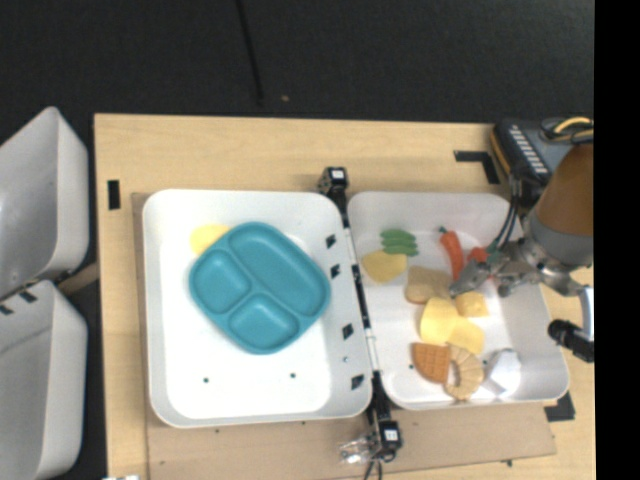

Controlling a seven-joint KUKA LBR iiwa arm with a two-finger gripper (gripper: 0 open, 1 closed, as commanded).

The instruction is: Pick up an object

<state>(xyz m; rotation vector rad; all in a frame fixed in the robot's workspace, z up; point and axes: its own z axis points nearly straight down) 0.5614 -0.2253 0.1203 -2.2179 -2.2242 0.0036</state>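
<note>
Left bin [160, 298]: holds a blue compartment tray [260, 285], tilted on the bin floor, with a small yellow piece [207, 236] peeping out at its upper left edge.

Right bin [420, 206]: crowded with toy food. From left to right: a green leafy piece [398, 240] above a pale yellow piece [383, 266], a tan lump [425, 286], a yellow block [440, 320], an orange-brown wedge [432, 361] beside a shell-like piece [466, 373], a red-orange carrot-like stick [454, 251], and a crumpled white piece [503, 368].

Gripper [470, 280]: low over the middle of the right bin, tips just beside the tan lump and the carrot-like stick. I cannot tell how the jaws stand; nothing is seen between them.

Arm [566, 203]: reaching in over the right bin's far edge.

Step in hand: likely the descent onto a chosen piece, nothing lifted yet.

Next move: settle on one piece, probably the tan lump or the small yellow cube [472, 305] below the tips, close squarely on it, and avoid catching its neighbours.
</note>
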